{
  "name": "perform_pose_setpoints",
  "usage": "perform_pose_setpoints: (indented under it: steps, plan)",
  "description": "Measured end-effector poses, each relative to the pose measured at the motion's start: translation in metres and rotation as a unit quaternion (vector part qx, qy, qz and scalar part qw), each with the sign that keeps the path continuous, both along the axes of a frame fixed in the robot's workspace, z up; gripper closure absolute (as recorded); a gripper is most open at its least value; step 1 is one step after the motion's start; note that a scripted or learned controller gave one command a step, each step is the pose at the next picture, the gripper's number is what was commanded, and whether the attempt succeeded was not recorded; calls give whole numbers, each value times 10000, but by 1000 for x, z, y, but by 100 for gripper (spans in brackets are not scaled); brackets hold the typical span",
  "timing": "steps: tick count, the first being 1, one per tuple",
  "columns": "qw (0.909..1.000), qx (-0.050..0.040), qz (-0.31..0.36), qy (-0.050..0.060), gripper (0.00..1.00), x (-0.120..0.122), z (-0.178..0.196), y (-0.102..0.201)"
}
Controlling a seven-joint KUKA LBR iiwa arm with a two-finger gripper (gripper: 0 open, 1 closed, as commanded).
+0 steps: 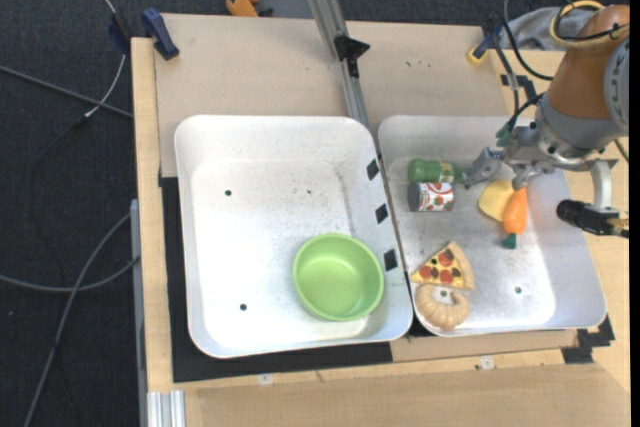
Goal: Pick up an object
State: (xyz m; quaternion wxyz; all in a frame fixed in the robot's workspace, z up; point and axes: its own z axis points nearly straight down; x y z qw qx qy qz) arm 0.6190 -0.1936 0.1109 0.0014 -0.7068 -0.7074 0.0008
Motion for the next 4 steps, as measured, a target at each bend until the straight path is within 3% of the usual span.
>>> perform_pose_setpoints:
  steps: [1, 2, 3, 4]
  plan:
    - [10000, -6, 0, -26, 100, 1, 13, -1]
    - [10000, -10, -1, -43, 100, -5, 72, 5]
    - [10000, -11, 0, -43, 100, 7, 125, 5]
    - [10000, -9, -2, -33, 100, 7, 156, 5]
